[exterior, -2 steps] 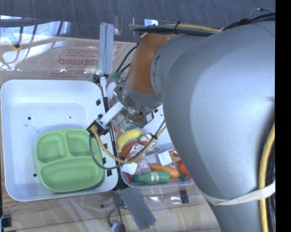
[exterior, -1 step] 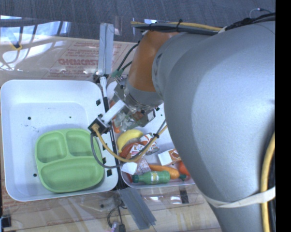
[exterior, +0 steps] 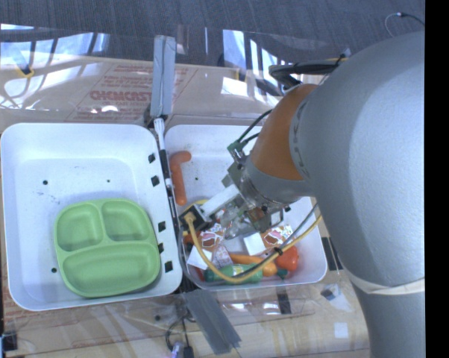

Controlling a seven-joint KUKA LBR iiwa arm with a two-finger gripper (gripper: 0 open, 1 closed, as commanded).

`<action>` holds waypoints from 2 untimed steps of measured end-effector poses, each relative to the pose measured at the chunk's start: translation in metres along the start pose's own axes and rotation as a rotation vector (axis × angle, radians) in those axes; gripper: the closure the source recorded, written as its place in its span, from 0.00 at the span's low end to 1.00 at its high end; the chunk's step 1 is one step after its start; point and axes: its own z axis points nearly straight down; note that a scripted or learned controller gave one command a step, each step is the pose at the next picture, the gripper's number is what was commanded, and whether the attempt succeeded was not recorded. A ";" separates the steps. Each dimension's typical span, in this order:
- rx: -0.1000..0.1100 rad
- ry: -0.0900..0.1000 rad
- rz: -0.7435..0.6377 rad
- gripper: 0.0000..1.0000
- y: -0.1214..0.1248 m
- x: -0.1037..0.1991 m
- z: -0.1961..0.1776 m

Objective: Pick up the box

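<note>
I have the gripper (exterior: 238, 221) low in the shallow white right-hand bin (exterior: 209, 144), over the clutter at its near end. The grey wrist and orange band cover most of it, so I cannot tell whether it is spread or closed, and I see nothing held.

The thing I take as my target, the small white cardboard box with red print (exterior: 212, 238), lies just beside the gripper, a little toward the near wall and toward the divider between the bins. It sits tilted among other things, and I cannot make out a clear long axis.

A second red-printed box (exterior: 278, 236) lies on the gripper's other side, toward the arm and about as near, so either could be the one meant. Between them, just nearer the bin's front than the gripper, lie a pale flat packet (exterior: 253, 245) and an orange carrot (exterior: 247, 259).

My judgement: the coming move is a short sideways shift toward the divider and then down, and the crowding neighbours make a clean grip doubtful.
</note>
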 end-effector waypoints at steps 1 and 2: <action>0.000 0.001 -0.372 1.00 0.068 -0.006 0.076; -0.001 0.004 -0.627 1.00 0.077 -0.038 0.099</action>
